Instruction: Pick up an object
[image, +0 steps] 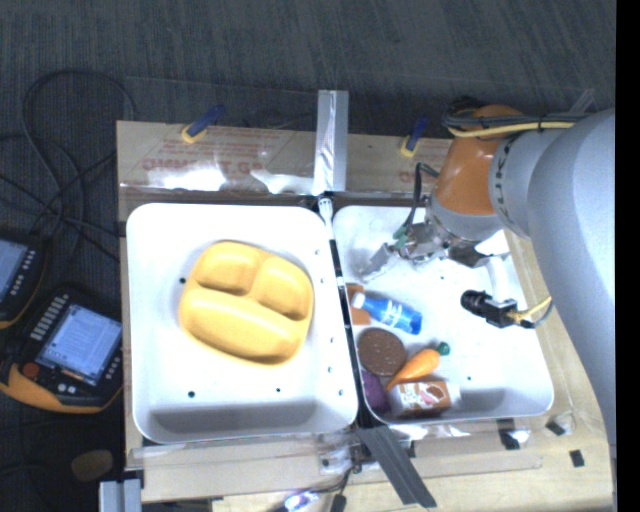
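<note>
My gripper hangs over the upper left part of the right bin, close to the divider, pointing down and left. Nothing shows in its grasp. Just below it a white bottle with a blue label lies on its side. Further down are a brown disc, an orange carrot with a green top, a small bottle with a red-brown label and a purple item partly under the disc. A large yellow bread-shaped object lies in the left bin.
The arm's grey body and orange band cover the right bin's upper right corner. A black fitting with a yellow cable hangs over the bin's right side. A taped metal strip stands behind the divider. A teach pendant lies on the floor at left.
</note>
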